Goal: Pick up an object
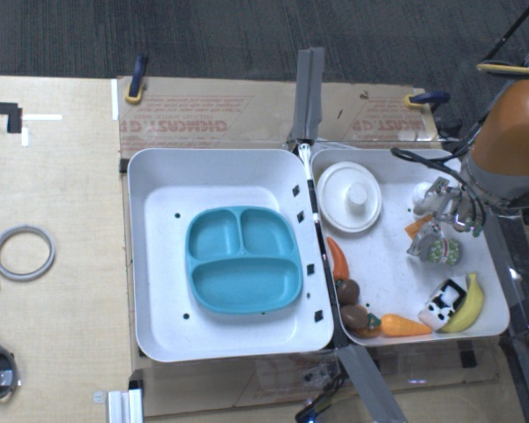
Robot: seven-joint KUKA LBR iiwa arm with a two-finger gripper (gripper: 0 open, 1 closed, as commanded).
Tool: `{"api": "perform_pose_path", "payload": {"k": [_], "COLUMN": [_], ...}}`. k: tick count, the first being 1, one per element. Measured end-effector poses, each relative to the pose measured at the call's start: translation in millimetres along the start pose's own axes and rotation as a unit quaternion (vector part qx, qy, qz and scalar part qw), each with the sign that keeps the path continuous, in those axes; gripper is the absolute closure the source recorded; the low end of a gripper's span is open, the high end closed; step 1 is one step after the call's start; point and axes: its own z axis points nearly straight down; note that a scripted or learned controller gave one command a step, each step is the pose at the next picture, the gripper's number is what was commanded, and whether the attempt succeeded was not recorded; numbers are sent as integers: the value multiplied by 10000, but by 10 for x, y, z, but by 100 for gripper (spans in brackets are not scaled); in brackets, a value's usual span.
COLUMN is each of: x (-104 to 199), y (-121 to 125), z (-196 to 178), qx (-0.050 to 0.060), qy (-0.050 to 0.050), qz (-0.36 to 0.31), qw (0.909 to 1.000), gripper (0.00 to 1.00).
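Reaching in from the right, the grey arm (507, 135) with its orange band hangs over the right bin (397, 276), and the claw (441, 223) sits low near that bin's right wall. How wide it stands I cannot tell; the metal parts blur together from up here. Just under it lies a small round greenish object (439, 250), seemingly touching the tips, with a bit of orange (414, 228) poking out beside it to the left.

Over on the tabletop (48, 236), the left bin (150, 263) carries a blue divided plate (244, 259), centred, with white floor showing all round it.

Back in the right bin: a white round lid or dish (350, 196) sits top left. The banana (467, 305) lies bottom right, long axis running up-right to down-left, hugging the wall. A black-and-white block (443, 301) rests against it. A carrot (404, 326) lies along the near wall, pointing right. An orange pepper-like piece (337, 257) and two dark brown lumps (351, 305) line the divider side. Middle floor stays open.
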Motion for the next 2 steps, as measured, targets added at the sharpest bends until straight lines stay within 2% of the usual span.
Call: {"api": "perform_pose_path", "payload": {"k": [1,2], "x": [-10,-9], "y": [20,22], "z": [-100,-99], "qx": [6,4], "qy": [-20,-18], "qz": [-26,-25], "qw": [10000,10000], "gripper": [100,0]}}
